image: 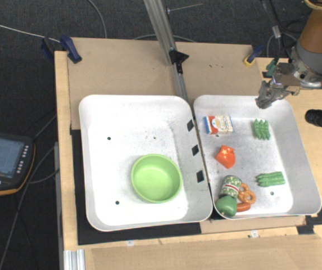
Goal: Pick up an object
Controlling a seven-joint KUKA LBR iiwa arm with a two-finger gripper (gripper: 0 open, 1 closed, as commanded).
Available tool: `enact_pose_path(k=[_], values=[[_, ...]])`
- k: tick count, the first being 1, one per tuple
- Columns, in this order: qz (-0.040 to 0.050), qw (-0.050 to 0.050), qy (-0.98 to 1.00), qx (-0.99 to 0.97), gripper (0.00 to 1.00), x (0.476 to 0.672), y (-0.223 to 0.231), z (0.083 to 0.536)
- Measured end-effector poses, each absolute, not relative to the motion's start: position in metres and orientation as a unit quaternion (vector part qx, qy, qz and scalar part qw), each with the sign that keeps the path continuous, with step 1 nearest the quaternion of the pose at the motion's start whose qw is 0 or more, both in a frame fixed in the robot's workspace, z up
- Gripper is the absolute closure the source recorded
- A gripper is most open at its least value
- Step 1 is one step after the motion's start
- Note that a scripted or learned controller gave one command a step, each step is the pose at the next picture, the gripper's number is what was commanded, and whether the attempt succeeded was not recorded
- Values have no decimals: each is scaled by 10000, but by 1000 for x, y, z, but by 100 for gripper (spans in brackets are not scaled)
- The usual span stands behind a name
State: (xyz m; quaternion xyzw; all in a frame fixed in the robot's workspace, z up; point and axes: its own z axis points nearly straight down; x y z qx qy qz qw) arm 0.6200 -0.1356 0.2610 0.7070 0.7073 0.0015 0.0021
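The grey arm with its orange band reaches in from the right, and its pincer [266,99] hangs above the far edge of the right bin [301,167], near that bin's back right corner. Whether the pincer is apart or together cannot be told from this slant; nothing shows between its tips, and it touches none of the objects.

The right bin holds 6 things. A small white carton with red and blue print [217,125] lies near the back left. A green ridged piece [261,129] sits just in front of the pincer, closest to it of all. An orange-red block [226,156] rests near the middle. A second green ridged piece [270,179] lies toward the front right. At the front left, a green pepper-like toy [227,201] touches an orange pretzel-shaped piece [245,196].

The left bin [101,122] carries 1 light green bowl [156,178], upright, toward its front right. Both bins sit side by side on the tabletop [121,66].
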Motion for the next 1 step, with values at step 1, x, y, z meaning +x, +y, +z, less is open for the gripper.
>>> enact_pose_path(k=[1], values=[[4,-4,7086,7056,100,622,-85,247]])
